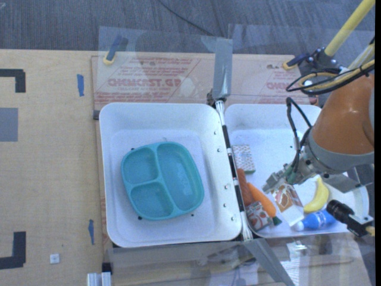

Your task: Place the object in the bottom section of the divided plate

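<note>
1. Over the right bin (262, 121), at about four o'clock in the view, our gripper (284, 179) hangs low above a heap of small goods; we cannot tell how it is set.

2. Under and around it lie a printed packet (288, 198), a banana (318, 196) at its three o'clock, a blue bottle (314, 221) at its five o'clock, a carrot (259, 196) at its eight o'clock, a strawberry-print packet (257, 215) beside the carrot, and a small patterned box (243, 158) at its ten o'clock. Which one we are meant to take we cannot say; nothing shows as held.

3. Our target, the teal divided plate (162, 180), sits in the left bin (119, 124) at about nine o'clock from the gripper, well apart, all three sections bare.

4. We judge the main risks as follows:
   - the goods touch or overlap, so a closing grip may catch two things or nudge one aside;
   - the flat packet may slip out;
   - the bin walls between the two bins could snag a low carry;
   - the plate lies turned, so a drop may land on a divider or in the wrong section.
</note>
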Motion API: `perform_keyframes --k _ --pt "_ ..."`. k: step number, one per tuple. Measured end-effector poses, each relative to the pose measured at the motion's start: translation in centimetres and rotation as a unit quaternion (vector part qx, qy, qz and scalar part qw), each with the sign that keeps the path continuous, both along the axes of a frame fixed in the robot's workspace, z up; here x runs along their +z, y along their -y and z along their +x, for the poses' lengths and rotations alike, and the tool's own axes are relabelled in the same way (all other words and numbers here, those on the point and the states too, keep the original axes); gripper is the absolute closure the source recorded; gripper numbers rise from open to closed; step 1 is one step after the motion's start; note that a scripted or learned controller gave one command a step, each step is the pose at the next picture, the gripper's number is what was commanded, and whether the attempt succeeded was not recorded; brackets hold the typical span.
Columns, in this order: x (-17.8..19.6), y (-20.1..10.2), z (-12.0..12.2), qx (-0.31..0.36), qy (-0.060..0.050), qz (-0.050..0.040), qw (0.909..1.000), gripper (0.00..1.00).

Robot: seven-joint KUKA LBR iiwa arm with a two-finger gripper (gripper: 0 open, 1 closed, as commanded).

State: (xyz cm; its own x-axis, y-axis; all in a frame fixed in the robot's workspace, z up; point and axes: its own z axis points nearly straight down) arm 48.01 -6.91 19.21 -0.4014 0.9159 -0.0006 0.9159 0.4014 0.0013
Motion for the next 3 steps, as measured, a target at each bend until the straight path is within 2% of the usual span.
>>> perform_keyframes --k 1,2,3 --pt "4.0 -8.8 3.9 0.070 0.001 -0.0004 0.9976 1.00" --pt "2.8 -17.1 7.1 0.083 0.001 -0.0002 0.9966 1.00" --pt "2.8 -17.1 7.1 0.083 0.001 -0.0003 0.9965 0.00"
